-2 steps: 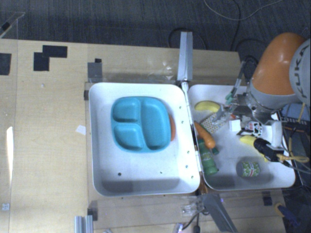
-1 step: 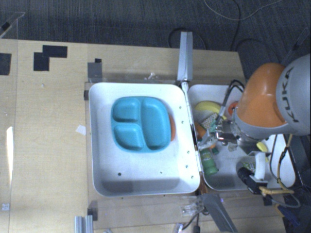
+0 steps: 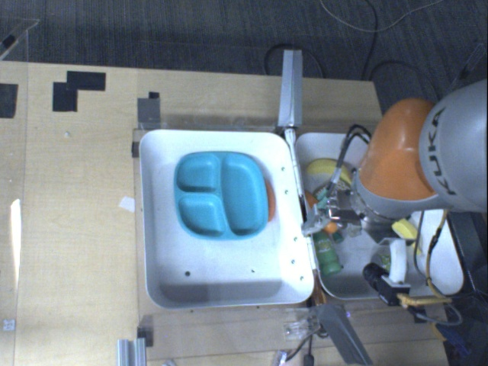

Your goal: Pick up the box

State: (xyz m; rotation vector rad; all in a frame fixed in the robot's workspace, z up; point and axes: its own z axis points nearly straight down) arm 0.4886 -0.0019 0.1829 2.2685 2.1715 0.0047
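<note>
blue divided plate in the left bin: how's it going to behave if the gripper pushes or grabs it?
The blue divided plate looks like rigid moulded plastic, so probably stiff and light. It lies flat on the left bin floor, so a push would likely slide it rather than tip it. Its low rounded rim may give two fingers little to pinch; the glossy surface could be slippery.

Two bins sit side by side on the bench (image 3: 69, 227), the left bin (image 3: 164, 280) touching the right bin (image 3: 347, 284) along a shared edge. A divided tray (image 3: 221, 193) lies in the left bin, toward its far side. The arm (image 3: 427, 158) reaches over the right bin, with a bottle (image 3: 328, 254) lying below it near the shared edge.
</note>
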